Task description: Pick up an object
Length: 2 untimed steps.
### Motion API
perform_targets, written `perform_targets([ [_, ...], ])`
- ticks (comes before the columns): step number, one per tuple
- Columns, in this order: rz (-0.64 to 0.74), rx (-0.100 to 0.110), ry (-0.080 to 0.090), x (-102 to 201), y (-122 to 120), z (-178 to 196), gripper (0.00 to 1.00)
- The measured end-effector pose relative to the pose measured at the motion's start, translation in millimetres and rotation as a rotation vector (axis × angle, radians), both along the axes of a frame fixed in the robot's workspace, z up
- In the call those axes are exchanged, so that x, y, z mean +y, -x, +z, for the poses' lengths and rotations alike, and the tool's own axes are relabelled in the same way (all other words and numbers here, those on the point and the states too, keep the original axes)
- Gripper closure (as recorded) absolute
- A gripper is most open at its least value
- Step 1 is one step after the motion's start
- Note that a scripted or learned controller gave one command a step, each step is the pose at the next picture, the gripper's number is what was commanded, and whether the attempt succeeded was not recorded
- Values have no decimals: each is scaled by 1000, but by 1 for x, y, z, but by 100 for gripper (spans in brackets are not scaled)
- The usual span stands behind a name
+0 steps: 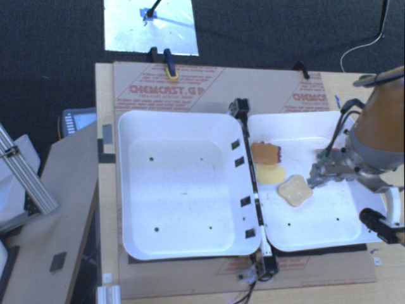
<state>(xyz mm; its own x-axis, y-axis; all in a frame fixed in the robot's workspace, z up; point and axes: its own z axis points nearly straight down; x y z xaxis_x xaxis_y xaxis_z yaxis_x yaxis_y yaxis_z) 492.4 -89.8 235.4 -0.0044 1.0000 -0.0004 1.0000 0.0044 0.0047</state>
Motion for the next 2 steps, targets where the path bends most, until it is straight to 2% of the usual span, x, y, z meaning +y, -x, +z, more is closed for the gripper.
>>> perform_targets([
  [1, 6, -3, -1, 56, -25, 54, 100],
  [2, 10, -1, -4, 145, -48, 72, 100],
])
